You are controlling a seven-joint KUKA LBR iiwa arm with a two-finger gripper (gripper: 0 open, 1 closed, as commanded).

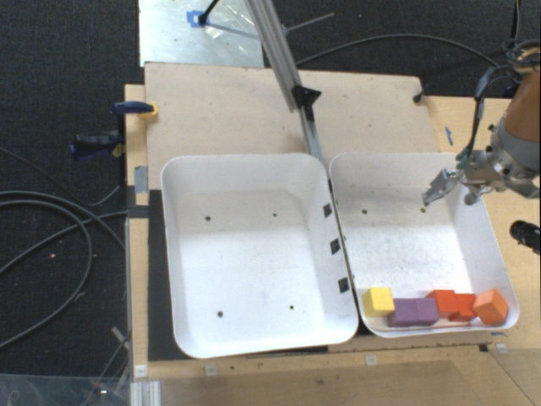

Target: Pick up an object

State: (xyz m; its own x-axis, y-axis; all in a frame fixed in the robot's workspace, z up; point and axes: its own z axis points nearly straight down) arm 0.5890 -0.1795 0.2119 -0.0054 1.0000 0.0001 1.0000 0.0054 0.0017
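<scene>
Surface (pixel 254 108): pale tan board, bearing two shallow white bins side by side; dark carpet and loose black cables lie around it.

Left bin (pixel 182 227): white, its floor speckled, a few small dark dots on it.

Right bin (pixel 397 235): white, touching the left bin along a shared edge marked with small black tabs; all the blocks lie in a row along its near wall.

Yellow block (pixel 378 300): at the row's end nearest the left bin, close to the shared edge.

Purple block (pixel 413 312): just beside the yellow block, on the side away from the left bin; seems to touch it.

Red block (pixel 450 303): next along, touching the purple block.

Orange block (pixel 491 307): last in the row, in the right bin's near corner farthest from the left bin, against the red block.

Arm (pixel 520 134): grey, with an orange band above the wrist, coming in over the right bin's outer rim at its far end.

Pincer (pixel 445 188): grey metal, tilted, poised over the far part of the right bin, well apart from the row of blocks; nothing lies between its tips; I cannot tell whether they are spread or pressed together.

Grey pole (pixel 279 49): slants across the surface toward the far end of the shared edge.

Blue and yellow clamp (pixel 135 108): at the surface's edge beyond the left bin.
</scene>
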